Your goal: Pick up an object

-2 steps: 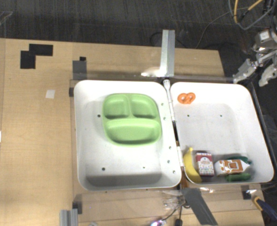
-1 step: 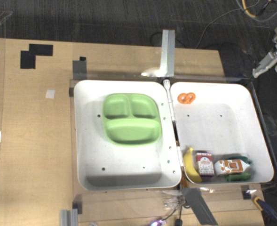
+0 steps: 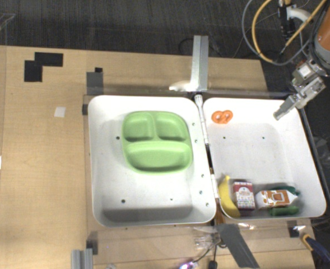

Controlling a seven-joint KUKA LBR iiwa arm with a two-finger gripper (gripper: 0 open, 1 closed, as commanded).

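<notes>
My gripper (image 3: 281, 112) hangs over the far right corner of the right bin (image 3: 265, 144), pointing down and to the left, with nothing visibly in it. An orange pretzel-shaped toy (image 3: 222, 116) lies in the bin's far left corner, well left of the gripper. Along the near edge sit a yellow banana (image 3: 226, 197), a small red and white carton (image 3: 242, 195), a brown and white carton (image 3: 274, 196) and a green item (image 3: 283, 210) beneath it.
The left bin (image 3: 106, 195) holds a green divided plate (image 3: 156, 140). A metal post (image 3: 200, 63) stands behind the wall between the bins. Cables (image 3: 265, 27) loop at the back right near the arm.
</notes>
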